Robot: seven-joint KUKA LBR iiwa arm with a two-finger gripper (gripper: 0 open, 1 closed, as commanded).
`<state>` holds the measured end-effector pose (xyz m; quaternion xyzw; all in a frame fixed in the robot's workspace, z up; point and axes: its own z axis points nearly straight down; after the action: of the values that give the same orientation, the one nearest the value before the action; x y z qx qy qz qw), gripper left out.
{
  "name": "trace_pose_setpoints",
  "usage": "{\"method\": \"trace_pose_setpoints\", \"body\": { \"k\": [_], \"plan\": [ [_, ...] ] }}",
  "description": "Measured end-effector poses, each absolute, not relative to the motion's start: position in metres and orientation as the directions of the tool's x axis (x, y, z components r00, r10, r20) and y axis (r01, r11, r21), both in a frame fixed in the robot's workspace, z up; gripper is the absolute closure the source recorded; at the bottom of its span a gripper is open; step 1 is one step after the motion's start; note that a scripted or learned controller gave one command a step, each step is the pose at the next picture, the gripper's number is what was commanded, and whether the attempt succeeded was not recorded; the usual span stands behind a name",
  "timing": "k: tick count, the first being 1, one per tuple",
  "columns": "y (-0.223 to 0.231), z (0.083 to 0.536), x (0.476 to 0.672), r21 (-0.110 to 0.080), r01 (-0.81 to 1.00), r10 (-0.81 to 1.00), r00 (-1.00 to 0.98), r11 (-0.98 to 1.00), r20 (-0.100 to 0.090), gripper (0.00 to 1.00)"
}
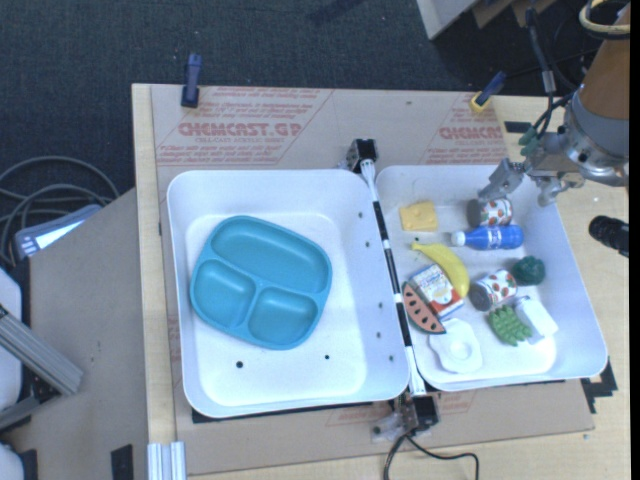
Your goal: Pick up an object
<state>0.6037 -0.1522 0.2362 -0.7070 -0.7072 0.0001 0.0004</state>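
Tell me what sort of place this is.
Probably a robotics lab's grasping bench: two white bins side by side, toy food such as a banana, and a robot gripper reaching in.

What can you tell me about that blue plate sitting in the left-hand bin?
The blue plate is a rounded, turquoise tray that looks like smooth plastic, moulded into three compartments: one wide section across the far side and two smaller ones nearer the camera. It lies flat and right way up on the floor of the left bin, roughly in the middle, turned slightly askew to the bin's walls. Its compartments hold nothing. Only the bin floor touches it; the toy food lies in the right bin.
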Motion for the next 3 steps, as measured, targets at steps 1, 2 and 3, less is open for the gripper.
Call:
{"method": "trace_pose_setpoints", "body": {
  "k": [1, 2, 3],
  "plan": [
    [-0.112, 0.099, 0.609, 0.009, 1.000, 1.000, -0.001, 0.001, -0.002, 0.00],
    [-0.103, 0.084, 0.576, -0.003, 1.000, 1.000, 0.001, -0.001, 0.001, 0.00],
    [-0.103, 0.095, 0.577, 0.000, 1.000, 1.000, 0.001, -0.001, 0.000, 1.00]
  ]
}}
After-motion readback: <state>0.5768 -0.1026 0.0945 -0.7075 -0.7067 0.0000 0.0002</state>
